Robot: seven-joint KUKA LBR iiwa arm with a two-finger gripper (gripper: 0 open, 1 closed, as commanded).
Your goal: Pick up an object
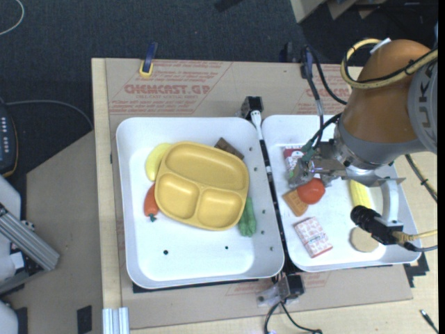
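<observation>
The end effector (311, 171) hangs just above the red tomato (312, 191); whether it is released or clenched cannot be told. The round tomato could roll away under an off-centre close, nudging the orange cracker (297, 202) just beside it.

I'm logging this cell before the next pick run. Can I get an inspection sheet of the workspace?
Surface: bench under printed brown paper; left bin and right bin side by side.
Job's things: right bin holds tomato, cracker, near packet, far packet, corn, cookie.
Clutter: left bin holds yellow tray lying over banana, carrot, green piece, brown piece.
Grippers: gripper low in right bin, right beside tomato; grasp cannot be told.
Cables: black cable runs over the bench's back to the arm.
Surroundings: dark carpet; clamp on the bench's back edge.
</observation>
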